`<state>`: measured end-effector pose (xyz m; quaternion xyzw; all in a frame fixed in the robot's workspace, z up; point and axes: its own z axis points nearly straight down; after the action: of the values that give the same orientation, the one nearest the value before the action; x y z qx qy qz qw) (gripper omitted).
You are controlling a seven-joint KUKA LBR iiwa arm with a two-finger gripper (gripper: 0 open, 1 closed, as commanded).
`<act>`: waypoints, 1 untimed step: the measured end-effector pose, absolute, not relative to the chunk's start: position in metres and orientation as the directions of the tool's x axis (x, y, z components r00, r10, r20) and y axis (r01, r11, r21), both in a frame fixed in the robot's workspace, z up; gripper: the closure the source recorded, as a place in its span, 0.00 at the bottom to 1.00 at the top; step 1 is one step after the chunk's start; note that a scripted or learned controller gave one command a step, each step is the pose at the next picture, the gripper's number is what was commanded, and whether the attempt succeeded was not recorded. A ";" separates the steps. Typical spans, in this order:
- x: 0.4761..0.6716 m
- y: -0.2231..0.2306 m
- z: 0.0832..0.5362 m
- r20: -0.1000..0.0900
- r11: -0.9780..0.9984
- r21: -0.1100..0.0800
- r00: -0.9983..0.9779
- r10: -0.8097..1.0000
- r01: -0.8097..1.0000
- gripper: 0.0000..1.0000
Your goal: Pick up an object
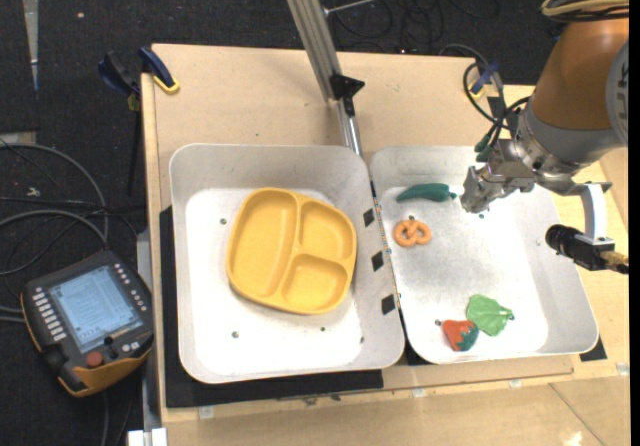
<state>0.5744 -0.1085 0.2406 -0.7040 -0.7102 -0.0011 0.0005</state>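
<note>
- Sitting nearest the camera at about 8 o'clock off the bench, a teach pendant (88, 319) is lying on the dark floor with its screen facing up.
- Lying in the left bin (200, 194), a yellow divided tray (292, 250) is resting near the middle.
- Resting in the right bin (560, 324), an orange pretzel toy (412, 232) is lying just below a dark green pepper (427, 193); a green leaf toy (488, 314) is touching a red-orange piece (460, 334) at 6 o'clock.
- Reaching in from 3 o'clock, the arm (585, 74) is angling down and leftward, its gripper (476, 196) hovering just right of the pepper; whether its tips are apart or together, I cannot tell.
</note>
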 end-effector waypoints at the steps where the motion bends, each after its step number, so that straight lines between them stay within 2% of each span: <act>1: 0.582 -0.050 0.246 0.002 0.010 0.002 -0.010 1.000 1.000 1.00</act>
<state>0.5821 -0.0500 0.2459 -0.7037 -0.7105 -0.0013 0.0001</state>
